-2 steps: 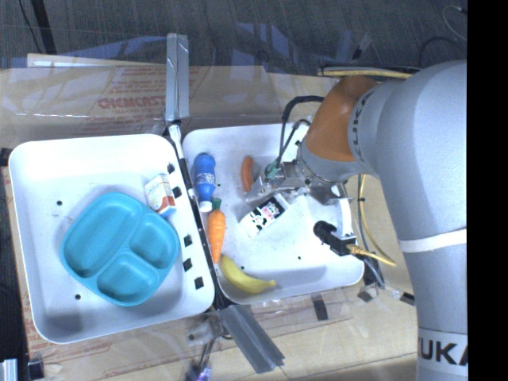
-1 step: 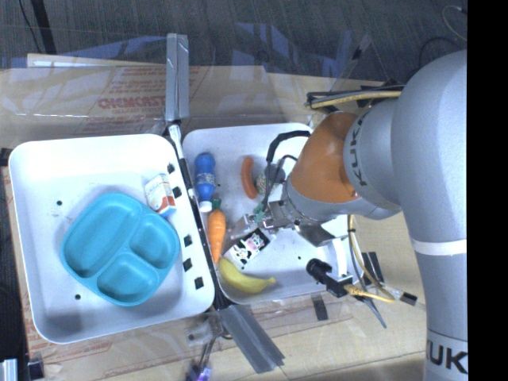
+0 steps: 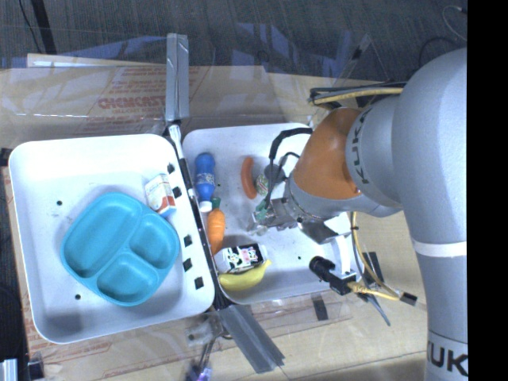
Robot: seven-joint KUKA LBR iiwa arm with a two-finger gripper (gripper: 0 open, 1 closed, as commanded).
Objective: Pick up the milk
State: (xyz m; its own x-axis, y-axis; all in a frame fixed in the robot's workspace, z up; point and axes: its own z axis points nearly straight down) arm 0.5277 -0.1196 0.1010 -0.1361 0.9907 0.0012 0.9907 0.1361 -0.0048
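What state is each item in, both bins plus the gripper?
Blue divided plate: flat in the left bin, nothing in its compartments.
Small carton: lying tilted at the plate's far edge, left bin.
Blue bottle: lying on its side, right bin.
Carrot: lying flat, right bin.
Banana: lying at the right bin's near wall.
Black-and-white carton: lying beside the banana.
Sausage: lying flat.
Gripper: low in the right bin, fingers unclear.

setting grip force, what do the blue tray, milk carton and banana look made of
Blue tray: moulded plastic, seemingly; smooth, uniform colour, soft sheen.
Milk carton: looks like printed card; flat faces, folded edges.
Banana: probably toy plastic; even yellow, though real fruit can't be excluded.
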